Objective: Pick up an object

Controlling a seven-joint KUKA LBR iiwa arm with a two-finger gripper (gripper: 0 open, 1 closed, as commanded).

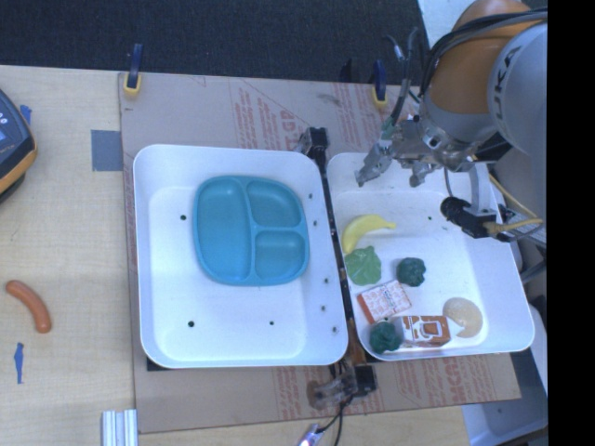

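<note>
glossy blue plastic tray (251,230), matt cardboard (232,110)

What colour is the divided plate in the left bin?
Light blue; the divided plate shows clearly in the camera view.

Yellow device (14,151) cut by left edge

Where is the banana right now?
In the right bin, near its left wall: the banana lies just above the light green toy, below and left of the gripper.
</note>
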